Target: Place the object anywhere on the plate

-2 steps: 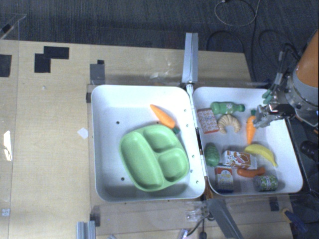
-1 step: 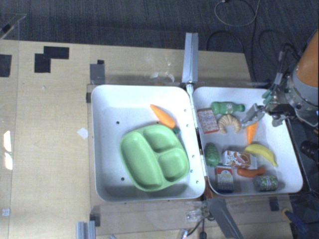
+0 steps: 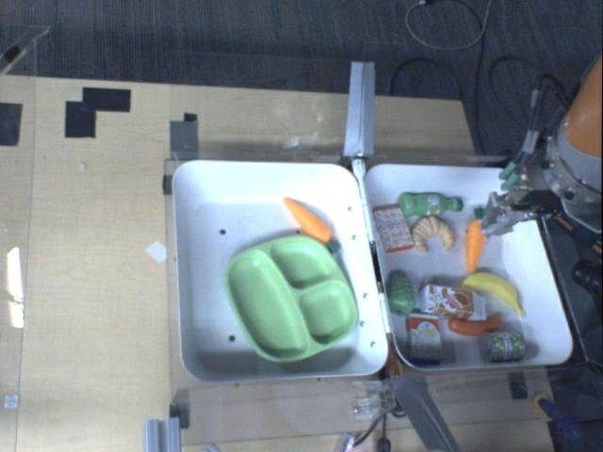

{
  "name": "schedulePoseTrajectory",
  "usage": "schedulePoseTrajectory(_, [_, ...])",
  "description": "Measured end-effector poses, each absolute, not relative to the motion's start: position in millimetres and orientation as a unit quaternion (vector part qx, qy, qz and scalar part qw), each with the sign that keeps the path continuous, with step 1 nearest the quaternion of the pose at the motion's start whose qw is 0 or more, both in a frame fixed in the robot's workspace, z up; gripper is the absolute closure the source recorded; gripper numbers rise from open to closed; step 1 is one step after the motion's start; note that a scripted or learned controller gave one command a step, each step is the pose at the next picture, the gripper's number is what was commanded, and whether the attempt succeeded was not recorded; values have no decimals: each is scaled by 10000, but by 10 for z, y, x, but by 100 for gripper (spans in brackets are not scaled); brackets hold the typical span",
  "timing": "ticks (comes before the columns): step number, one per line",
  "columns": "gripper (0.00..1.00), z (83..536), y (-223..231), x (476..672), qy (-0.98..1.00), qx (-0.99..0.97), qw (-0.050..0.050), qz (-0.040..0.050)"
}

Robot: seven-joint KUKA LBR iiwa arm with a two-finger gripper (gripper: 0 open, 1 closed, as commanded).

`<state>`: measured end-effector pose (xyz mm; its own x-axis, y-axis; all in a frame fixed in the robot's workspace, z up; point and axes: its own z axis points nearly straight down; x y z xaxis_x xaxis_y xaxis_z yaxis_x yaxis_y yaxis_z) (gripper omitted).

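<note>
Viewed from above at a slant: two shallow white bins side by side on a pale desk (image 3: 85, 252), split by a thin metal rail.

In the left bin (image 3: 203, 205), a green divided plate (image 3: 292, 295), set toward the lower right corner, close to the front and right walls. Open white floor to its left and above it. Just off the plate's upper rim, a second carrot (image 3: 308, 218), lying slantwise near the dividing rail.

In the right bin (image 3: 551, 281), a crowd: green bottle (image 3: 429, 202) along the back wall, croissant (image 3: 433, 234) below it, red-and-white packet (image 3: 391, 229) by the rail, banana (image 3: 495, 290), and more small packets and a can toward the front wall. Little free floor between them.

Near the right bin's back right corner, the orange carrot (image 3: 474, 243), lying roughly upright in the view, apart from the croissant and just above the banana. Well apart from the plate, across the rail.

Reaching in from the right, the grey arm; its end effector (image 3: 499, 215) at the carrot's upper end, beside the bin's right wall. Cannot tell how wide it stands, nor whether it touches the carrot.
</note>
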<state>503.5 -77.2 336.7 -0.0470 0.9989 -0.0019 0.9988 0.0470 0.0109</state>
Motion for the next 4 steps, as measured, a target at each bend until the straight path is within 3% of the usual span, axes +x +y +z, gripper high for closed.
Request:
schedulePoseTrajectory(1, [0,3366,-772,5035,7235,6903,44,31])
schedulePoseTrajectory(2, [100,3480,-764,5053,7257,6879,67,46])
schedulePoseTrajectory(3, [0,3479,-762,5053,7258,6879,66,45])
schedulePoseTrajectory(4, [100,3594,-755,5070,7280,6855,90,60])
